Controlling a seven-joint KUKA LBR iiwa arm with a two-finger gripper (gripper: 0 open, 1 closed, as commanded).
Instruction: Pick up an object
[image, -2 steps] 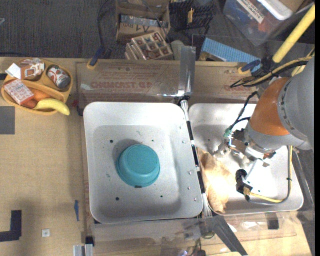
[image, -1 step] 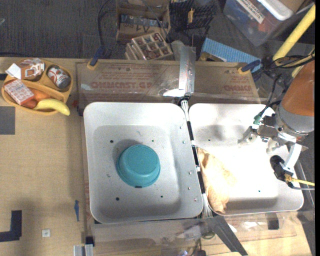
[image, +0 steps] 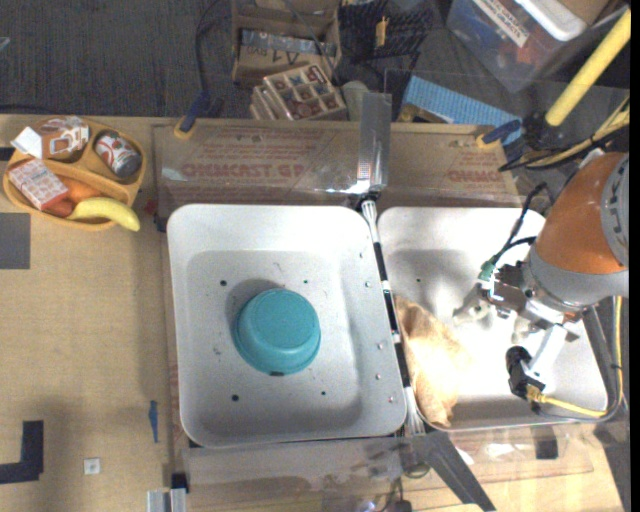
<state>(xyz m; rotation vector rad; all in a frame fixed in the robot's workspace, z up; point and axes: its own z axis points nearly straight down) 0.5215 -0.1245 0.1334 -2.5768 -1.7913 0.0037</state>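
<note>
A teal bowl (image: 278, 330) lies upside down in the middle of the left bin (image: 200, 240). A crumpled tan, cloth-like object (image: 432, 362) rests against the left wall of the right bin (image: 440, 232), reaching toward its front corner. My gripper (image: 478, 306) hangs over the middle of the right bin, just right of and slightly above the tan object. Nothing is visibly held in it. The grey wrist and orange band (image: 590, 225) rise behind it on the right.
A yellow dish (image: 60, 205) with a banana and food packets sits on the bench at far left. A cardboard wall (image: 270, 165) stands behind the bins. A black and yellow cable (image: 525, 378) hangs below the wrist over the right bin's front right.
</note>
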